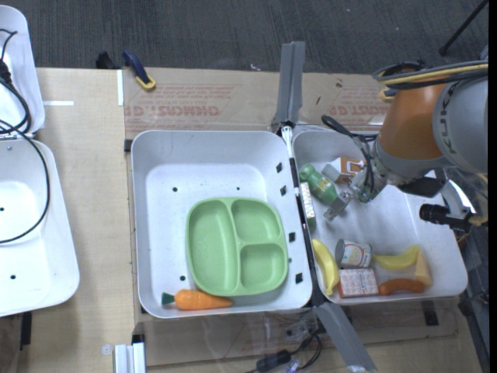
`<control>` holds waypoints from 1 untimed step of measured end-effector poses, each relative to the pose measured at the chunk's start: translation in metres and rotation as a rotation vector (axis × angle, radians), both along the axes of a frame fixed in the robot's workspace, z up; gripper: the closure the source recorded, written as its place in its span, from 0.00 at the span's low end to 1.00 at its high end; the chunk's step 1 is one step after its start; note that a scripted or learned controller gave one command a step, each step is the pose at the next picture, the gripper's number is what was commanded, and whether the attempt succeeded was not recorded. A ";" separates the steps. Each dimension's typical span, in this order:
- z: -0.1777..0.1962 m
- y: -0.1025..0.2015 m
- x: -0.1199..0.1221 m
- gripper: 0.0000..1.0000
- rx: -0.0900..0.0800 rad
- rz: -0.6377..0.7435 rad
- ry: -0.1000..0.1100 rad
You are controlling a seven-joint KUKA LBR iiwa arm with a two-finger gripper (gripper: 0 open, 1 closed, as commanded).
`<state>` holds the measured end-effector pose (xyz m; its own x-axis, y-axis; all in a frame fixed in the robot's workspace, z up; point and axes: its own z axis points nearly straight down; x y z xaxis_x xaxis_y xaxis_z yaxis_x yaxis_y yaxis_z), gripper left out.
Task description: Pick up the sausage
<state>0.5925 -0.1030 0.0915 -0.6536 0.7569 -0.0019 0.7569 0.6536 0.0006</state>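
- Over the right bin (446,282), the gripper (338,205) hung low beside a green bottle (320,183) (whether it was open or closed, I couldn't tell).
- At that bin's front edge lay the sausage (402,287), just under a banana (397,258).
- Left bin (155,208) held a green plate (237,245) and carrot (198,300).

Robot lab bench, set up for picking trials.
Two shallow white bins (147,208) side by side on a cardboard-covered bench (202,99), toy food such as a plastic carrot (198,300) and banana (324,264), loose black cables (19,92) at left, grey carpet (194,14) behind, and a grey-and-orange industrial arm (435,127) over the right bin.
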 end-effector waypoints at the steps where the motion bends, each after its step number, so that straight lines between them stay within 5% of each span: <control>1: -0.003 -0.003 0.039 0.00 0.002 -0.347 0.025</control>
